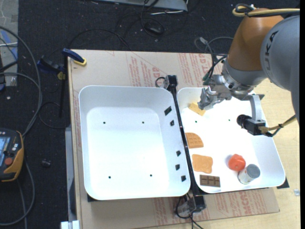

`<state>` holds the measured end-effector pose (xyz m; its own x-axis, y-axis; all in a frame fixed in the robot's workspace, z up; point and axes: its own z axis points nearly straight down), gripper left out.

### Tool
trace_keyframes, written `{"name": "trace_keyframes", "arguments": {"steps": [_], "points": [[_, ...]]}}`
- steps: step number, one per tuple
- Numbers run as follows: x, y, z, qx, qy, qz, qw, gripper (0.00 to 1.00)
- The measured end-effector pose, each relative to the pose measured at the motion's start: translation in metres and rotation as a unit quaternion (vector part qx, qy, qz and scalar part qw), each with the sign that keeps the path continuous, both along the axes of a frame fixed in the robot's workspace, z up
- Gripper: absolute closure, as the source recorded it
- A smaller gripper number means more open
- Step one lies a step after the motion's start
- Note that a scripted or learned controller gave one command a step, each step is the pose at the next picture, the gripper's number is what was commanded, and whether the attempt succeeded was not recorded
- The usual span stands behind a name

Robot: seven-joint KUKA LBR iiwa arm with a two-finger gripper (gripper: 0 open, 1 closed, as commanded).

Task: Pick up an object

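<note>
My gripper point(206, 102) hangs over the far left corner of the right bin point(267, 142), right above a small pale yellow wedge point(194, 109) that lies on the bin floor. Further forward in that bin lie an orange waffle piece point(194, 140), a tan bread slice point(202, 163) and a brown chocolate bar point(209, 180). A red-orange round object point(236, 161) and a grey-white can point(249, 173) sit at the front right.
The left bin point(128, 142) stands beside the right one, with a black divider rail point(180, 132) between them. A black fitting point(250, 123) hangs from the wrist over the right bin. Cables and a yellow-handled clamp point(74, 56) lie beyond the cardboard.
</note>
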<state>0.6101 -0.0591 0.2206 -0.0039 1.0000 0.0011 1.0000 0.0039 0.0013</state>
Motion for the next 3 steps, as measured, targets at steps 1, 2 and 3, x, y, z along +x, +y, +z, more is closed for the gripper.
{"name": "trace_keyframes", "arguments": {"steps": [1, 2, 3], "points": [[0.016, 0.057, 0.004, 0.0001, 0.001, 0.0, 1.0, 1.0], [0.028, 0.103, 0.003, -0.0001, 0.001, 0.0, 1.0, 1.0], [0.03, 0.158, 0.016, 0.0001, 0.0, 0.0, 1.0, 1.0]]}}
